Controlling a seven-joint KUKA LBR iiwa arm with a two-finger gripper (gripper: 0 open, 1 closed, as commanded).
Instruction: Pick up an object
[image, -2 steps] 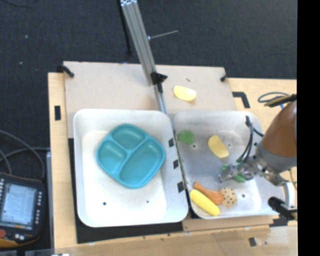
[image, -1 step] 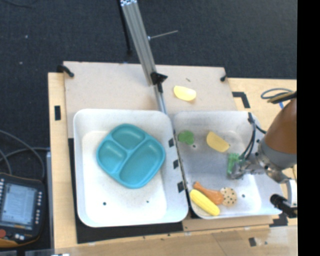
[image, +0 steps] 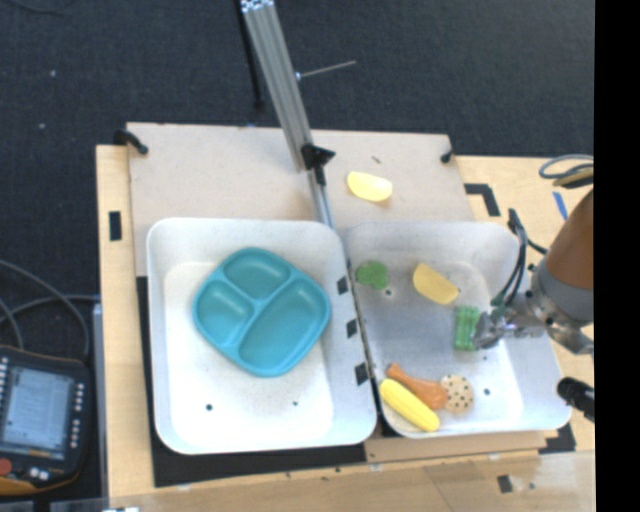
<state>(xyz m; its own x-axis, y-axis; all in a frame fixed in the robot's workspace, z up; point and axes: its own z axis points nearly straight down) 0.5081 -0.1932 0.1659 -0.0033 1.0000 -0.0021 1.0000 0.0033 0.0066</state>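
In the right bin (image: 520, 400), gripper (image: 484, 331) low beside a green block (image: 466, 327), touching it; whether open or shut, cannot tell. Nearby: yellow piece (image: 435, 284), green round piece (image: 372, 274), corn cob (image: 409, 405), carrot (image: 416, 387). In the left bin (image: 175, 405), a teal divided plate (image: 262, 311).

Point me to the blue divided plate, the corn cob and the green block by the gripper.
blue divided plate (image: 262, 311): camera view, centre ridge.
corn cob (image: 409, 405): camera view, middle of the cob.
green block (image: 466, 328): camera view, middle of its top face.
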